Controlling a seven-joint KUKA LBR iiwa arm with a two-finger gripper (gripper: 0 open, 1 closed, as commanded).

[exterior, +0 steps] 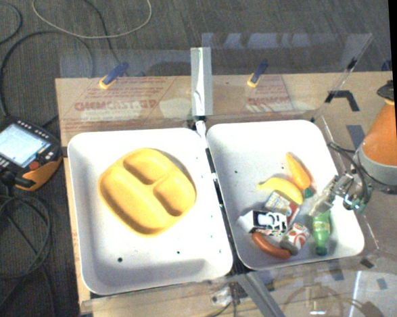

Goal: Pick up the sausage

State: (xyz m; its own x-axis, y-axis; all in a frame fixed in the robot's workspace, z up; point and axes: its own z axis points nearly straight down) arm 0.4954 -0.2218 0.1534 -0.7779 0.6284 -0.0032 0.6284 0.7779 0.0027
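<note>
The sausage [270, 245] is a reddish-brown link lying near the front edge of the right bin [251, 140], just left of a red and white can [296, 236]. My gripper [331, 196] hangs over the right side of that bin, above the top of a green bottle [321, 230]. It is well to the right of the sausage and a little behind it. Nothing from the bin is visibly held in it.
A yellow banana [282, 186] and an orange piece [299, 170] lie in the middle of the right bin, beside a small carton [278, 202] and a black and white packet [267, 219]. In the left bin [97, 263] sits a yellow divided plate [146, 190].
</note>
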